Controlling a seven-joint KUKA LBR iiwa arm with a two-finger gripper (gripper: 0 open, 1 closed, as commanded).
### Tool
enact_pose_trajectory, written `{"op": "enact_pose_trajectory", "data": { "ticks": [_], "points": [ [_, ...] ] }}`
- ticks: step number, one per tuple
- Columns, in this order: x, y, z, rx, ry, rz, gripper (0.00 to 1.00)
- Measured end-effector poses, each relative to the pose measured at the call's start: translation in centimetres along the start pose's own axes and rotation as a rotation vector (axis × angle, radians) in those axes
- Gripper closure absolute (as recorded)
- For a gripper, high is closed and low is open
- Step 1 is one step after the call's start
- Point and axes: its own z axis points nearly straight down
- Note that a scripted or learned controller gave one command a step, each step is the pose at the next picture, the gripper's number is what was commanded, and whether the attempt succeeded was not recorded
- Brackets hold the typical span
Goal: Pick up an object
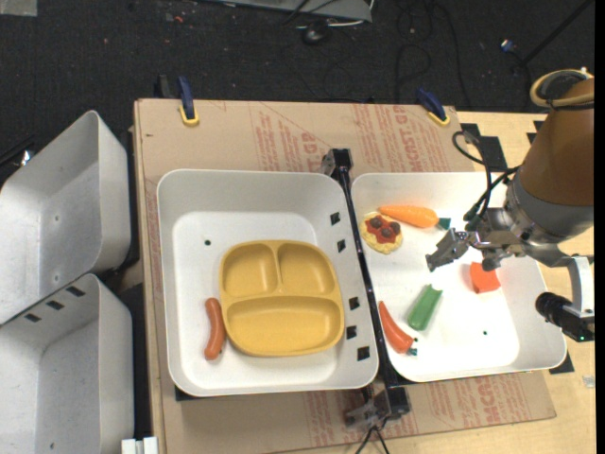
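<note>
The stack of spare white plastic bins (57,282) at the left edge lay nearest the camera, off the bench. On the brown cardboard-covered bench (274,130) stood two shallow white bins side by side. The left bin (184,253) held a yellow three-compartment plastic plate (281,298), with a red-brown toy sausage (215,328) lying just beside the plate's left edge, lengthwise and not touching the bin wall.

The right bin (492,353) held five small items: an orange toy carrot (408,216) near the far wall, a small round toy pizza with red topping (383,233) just in front of it, a green cylindrical block (424,307) tilted near the middle, a red-orange toy chilli pepper with a green stem (395,327) beside the dividing wall, and a small red-orange block (485,279).

The grey arm with its orange section reached in from the right. Its two-finger gripper (448,250) hung over the right bin — between the carrot and the red-orange block, near both. The dark fingers (440,256) stood slightly parted, with nothing visible between them.
</note>
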Motion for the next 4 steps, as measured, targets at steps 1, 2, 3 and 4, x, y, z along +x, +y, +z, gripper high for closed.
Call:
{"op": "enact_pose_trajectory", "data": {
  "ticks": [1, 2, 3, 4],
  "points": [
    [-0.9, -0.5, 5.5, 0.006, 0.001, 0.004, 0.0],
    [-1.9, -0.4, 10.7, 0.005, 0.001, 0.004, 0.0],
    [-1.9, -0.4, 15.2, 0.004, 0.001, 0.003, 0.0],
    [-1.9, -0.4, 13.9, 0.0, 0.0, 0.005, 1.0]
  ]
}}
